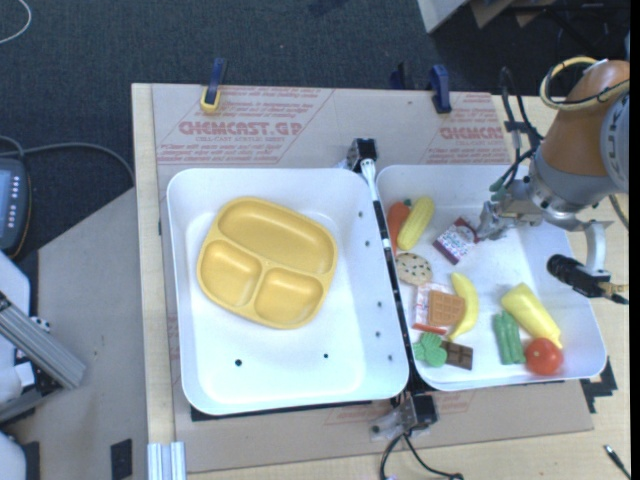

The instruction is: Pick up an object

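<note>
While "CHEMCAST" marks the board point(240, 128), I cannot tell how the jaws point(492, 220) stand.

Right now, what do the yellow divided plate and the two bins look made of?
The yellow divided plate looks like moulded plastic: one even colour, rounded compartments, a soft sheen. The left bin and right bin look like thin white plastic with a smooth, slightly glossy face and rolled rims, though coated metal can't be ruled out.

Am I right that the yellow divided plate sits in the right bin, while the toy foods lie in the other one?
Not quite: the camera view shows the yellow divided plate in the left bin. The toy foods, such as the tomato and cookie, lie in the right bin.
</note>
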`<state>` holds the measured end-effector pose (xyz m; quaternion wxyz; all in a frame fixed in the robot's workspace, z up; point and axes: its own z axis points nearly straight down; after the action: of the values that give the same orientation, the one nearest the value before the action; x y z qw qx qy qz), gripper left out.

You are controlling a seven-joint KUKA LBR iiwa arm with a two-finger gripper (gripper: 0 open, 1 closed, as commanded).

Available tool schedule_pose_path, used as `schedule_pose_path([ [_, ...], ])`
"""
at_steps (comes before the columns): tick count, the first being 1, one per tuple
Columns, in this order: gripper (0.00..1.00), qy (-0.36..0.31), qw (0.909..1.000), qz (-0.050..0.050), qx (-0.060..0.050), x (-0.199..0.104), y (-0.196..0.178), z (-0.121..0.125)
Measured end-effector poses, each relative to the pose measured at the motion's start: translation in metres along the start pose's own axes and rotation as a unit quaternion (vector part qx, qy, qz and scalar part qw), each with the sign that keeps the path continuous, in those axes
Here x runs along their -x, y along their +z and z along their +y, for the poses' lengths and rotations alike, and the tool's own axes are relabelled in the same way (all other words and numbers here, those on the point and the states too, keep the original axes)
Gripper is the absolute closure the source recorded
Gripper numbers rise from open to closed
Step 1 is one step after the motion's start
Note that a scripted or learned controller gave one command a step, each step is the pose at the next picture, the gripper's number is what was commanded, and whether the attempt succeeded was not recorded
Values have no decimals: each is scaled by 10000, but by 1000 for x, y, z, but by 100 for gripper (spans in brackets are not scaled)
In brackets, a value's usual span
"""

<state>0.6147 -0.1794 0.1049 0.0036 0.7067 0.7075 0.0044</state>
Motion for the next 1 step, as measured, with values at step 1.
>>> schedule_pose_path([
  [1,100,3,10000,-20,-20,4,-64,5],
])
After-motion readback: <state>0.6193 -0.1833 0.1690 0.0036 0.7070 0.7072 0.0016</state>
